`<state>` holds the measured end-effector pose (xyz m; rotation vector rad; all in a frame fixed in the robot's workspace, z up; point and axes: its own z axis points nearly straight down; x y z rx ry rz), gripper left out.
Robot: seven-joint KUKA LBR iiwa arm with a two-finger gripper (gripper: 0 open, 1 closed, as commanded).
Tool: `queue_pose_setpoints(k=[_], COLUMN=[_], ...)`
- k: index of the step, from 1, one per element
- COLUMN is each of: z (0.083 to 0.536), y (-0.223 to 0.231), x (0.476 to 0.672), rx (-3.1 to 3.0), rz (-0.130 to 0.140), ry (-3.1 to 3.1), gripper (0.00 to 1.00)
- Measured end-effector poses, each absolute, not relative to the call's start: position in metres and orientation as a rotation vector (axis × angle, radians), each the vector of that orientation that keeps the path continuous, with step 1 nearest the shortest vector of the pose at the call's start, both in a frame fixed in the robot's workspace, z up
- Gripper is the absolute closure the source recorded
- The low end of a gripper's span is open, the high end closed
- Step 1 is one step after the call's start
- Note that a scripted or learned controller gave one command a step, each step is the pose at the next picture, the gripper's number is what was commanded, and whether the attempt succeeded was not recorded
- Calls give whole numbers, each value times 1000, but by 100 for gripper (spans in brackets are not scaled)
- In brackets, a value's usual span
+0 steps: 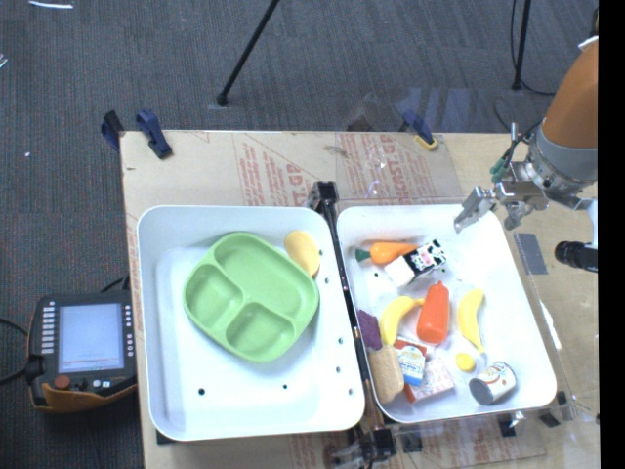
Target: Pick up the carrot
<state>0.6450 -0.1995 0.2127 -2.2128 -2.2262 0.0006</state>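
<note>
**Pincer waits above the right bin's far corner, carrot untouched below**

The carrot (389,252) lies flat on the floor of the right bin (535,332), near its far-left corner, its green stub end pointing at the divider between the bins and its tapered orange body pointing right. Just beside its tip sits a small black-and-white block (424,259), close enough that, to my judgement, a grasp is better made across the middle of the carrot than at that end.

The pincer (476,208) hangs at the far rim of the same bin, to the right of the carrot and well apart from it. Its fingers look spread and nothing sits between them. It seems placed for an approach, not a grasp: a move left and down is what the task calls for next.

The right bin is crowded with smooth, moulded toy food: an orange bottle (434,313) standing among two curved yellow bananas (472,318), a purple piece (369,328), small printed cartons (420,371) and a tin (496,381) on its side.

The left bin (161,360) holds a matte green divided plate (252,296) with a rounded yellow lemon (304,251) touching its far rim. Both bins are shallow, glossy white, on a brown cardboard-covered table (254,159)
</note>
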Motion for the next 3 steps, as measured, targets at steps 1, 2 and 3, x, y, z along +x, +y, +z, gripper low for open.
queue_pose_setpoints(k=[1, 2, 3], z=[86, 89, 86], y=[-138, -95, -86], x=[644, 640, 599], rx=[-2562, -2737, -2972], rz=[4, 33, 10], ry=[-1810, -1567, -1000], gripper=[0, 0, 0])
